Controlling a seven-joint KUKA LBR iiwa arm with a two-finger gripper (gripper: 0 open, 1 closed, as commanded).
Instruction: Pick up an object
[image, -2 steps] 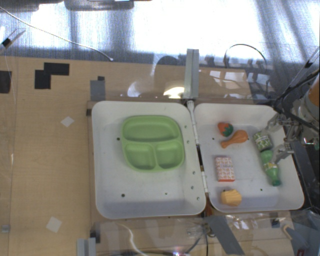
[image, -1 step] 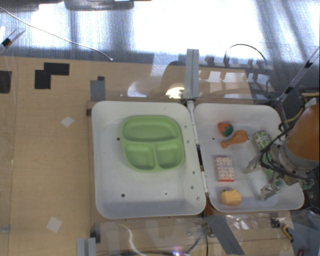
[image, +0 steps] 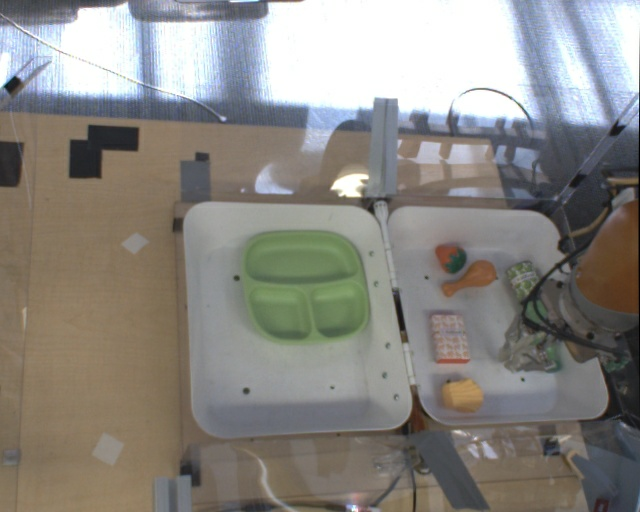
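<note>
In the right bin (image: 590, 400), my gripper (image: 528, 350) hangs low over the right side, below the orange band of the wrist (image: 610, 265). A bit of green (image: 551, 357) shows right beside the gripper's tip; what it is cannot be made out. A green can (image: 521, 279) lies just above the gripper. Further left are a tan drumstick (image: 470, 279), an orange and green fruit (image: 450, 258), a red and white box (image: 449, 337) and a yellow block (image: 462, 395).
The left bin (image: 215, 390) holds a green divided plate (image: 304, 285). A metal post (image: 383, 150) stands behind the ridge between the bins. Cables (image: 545, 300) trail off the wrist along the right bin's right wall.
</note>
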